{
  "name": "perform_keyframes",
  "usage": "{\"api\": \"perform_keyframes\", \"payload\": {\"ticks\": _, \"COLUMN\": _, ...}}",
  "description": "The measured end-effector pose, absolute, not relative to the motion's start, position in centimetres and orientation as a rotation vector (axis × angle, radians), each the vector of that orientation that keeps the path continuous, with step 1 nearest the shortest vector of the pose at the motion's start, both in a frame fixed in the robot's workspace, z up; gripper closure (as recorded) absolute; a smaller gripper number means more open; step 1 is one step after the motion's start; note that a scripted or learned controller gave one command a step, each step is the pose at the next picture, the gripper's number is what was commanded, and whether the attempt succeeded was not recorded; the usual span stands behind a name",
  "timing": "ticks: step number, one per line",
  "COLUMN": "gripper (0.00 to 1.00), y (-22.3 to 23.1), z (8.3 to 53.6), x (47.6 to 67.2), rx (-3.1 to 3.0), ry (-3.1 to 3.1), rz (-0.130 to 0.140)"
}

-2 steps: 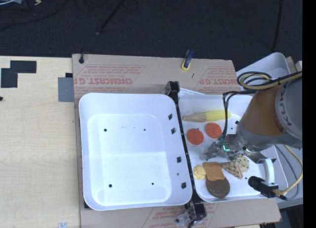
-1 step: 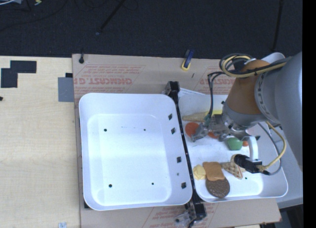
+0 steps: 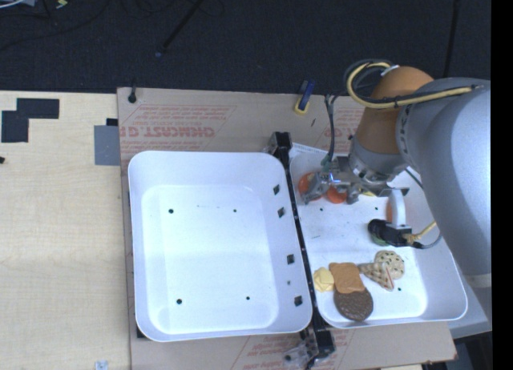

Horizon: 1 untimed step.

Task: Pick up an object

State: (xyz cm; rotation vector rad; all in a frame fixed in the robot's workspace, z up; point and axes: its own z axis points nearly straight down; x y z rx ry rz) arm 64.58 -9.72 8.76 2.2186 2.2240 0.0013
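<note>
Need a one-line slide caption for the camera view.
Arm's claw low over red-orange items at right bin's far end; cookies at its near end.

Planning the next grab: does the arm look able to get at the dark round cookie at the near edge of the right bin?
Probably yes. The dark round cookie lies uncovered from above in the right bin, the same bin where the gripper is. The tan slice touching its far side may crowd the fingers.
</note>
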Motion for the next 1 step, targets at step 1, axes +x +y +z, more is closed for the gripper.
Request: {"api": "perform_keyframes", "payload": {"ticks": 1, "gripper": 0.00, "y": -12.12, "z": 8.69, "x": 57.29, "rx": 2.230, "ry": 2.222, "rz": -0.009}}
